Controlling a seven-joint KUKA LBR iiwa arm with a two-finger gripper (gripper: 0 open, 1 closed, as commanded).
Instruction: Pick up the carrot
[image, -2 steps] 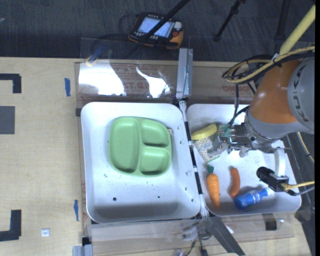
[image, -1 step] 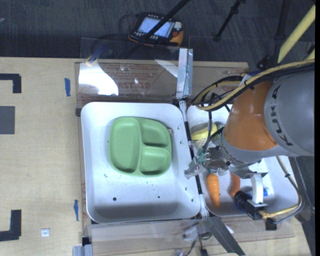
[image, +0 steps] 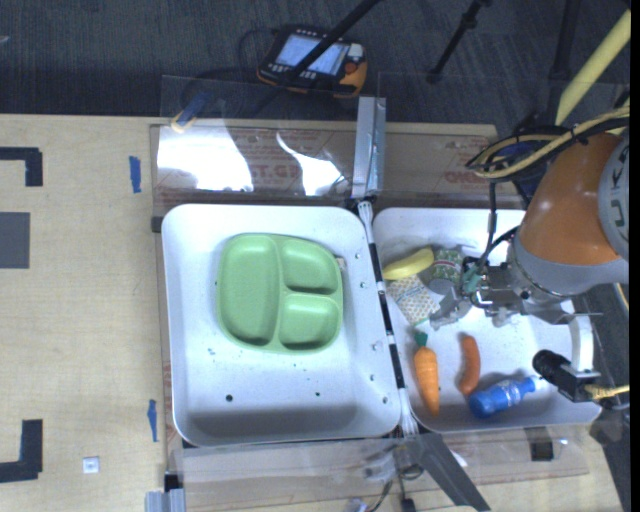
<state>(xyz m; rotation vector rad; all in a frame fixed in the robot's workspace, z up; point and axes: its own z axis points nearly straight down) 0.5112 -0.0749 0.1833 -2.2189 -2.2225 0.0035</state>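
The carrot (image: 427, 375) lies in the right bin (image: 520, 418), beside a sausage (image: 468, 363) and blue bottle (image: 505, 394); the pincer (image: 452, 310) hovers just above, fingers apart.

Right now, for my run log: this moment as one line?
claw: over right bin, above carrot | carrot: lying in right bin, not held | green plate: left bin

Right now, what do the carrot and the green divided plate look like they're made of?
Carrot: probably moulded plastic, a toy; uniformly orange, smooth, with a stubby green top. Green plate: likely matte plastic; one flat colour, softly rounded compartment edges, no sharp glare. Neither can be confirmed by look alone.
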